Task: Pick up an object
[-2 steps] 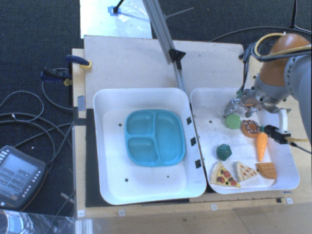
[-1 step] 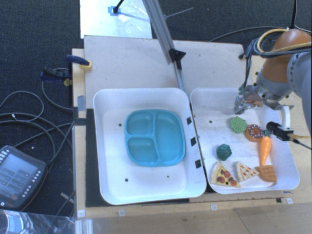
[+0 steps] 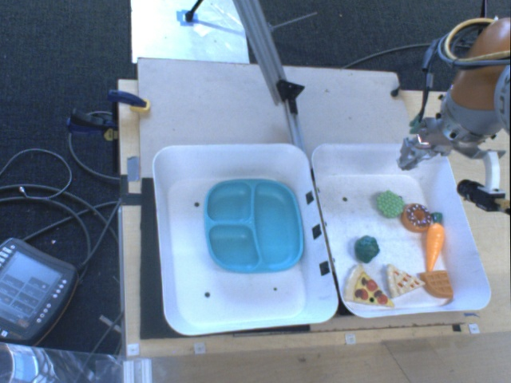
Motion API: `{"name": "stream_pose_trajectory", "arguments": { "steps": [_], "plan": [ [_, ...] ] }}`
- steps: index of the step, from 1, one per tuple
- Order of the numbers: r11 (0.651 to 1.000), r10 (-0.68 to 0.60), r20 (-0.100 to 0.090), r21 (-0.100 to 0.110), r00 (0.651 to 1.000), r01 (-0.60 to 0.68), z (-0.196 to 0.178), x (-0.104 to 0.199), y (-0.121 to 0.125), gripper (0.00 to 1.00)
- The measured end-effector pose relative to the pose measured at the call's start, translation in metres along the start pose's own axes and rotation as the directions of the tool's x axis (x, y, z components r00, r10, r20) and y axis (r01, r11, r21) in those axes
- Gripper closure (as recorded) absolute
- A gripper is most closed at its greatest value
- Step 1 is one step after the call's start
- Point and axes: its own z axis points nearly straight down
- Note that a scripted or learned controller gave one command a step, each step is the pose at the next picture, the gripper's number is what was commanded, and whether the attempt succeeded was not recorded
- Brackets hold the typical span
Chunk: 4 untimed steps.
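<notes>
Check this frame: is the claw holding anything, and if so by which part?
Nothing is held. The claw hangs over the far edge of the right bin, apart from the toy food; the green ball lies nearest.

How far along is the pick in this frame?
Done: nothing looks picked. The carrot, donut and pizza slice all lie in the right bin. In hand: the gripper hangs over that bin's far edge with nothing visible between its fingers. Left: choose a toy, descend, grasp and lift.
</notes>
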Motion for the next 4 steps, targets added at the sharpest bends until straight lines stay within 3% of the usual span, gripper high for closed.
{"name": "stream_pose_trajectory", "arguments": {
  "steps": [1,3,4],
  "plan": [
    [1.0,-0.004,-0.001,0.001,1.0,0.004,-0.044,0.0,0.002,1.0],
    [1.0,-0.011,-0.004,0.004,1.0,0.011,-0.059,0.098,0.022,1.0],
    [1.0,-0.011,-0.004,0.008,1.0,0.011,-0.058,0.149,0.013,1.0]
  ]
}}
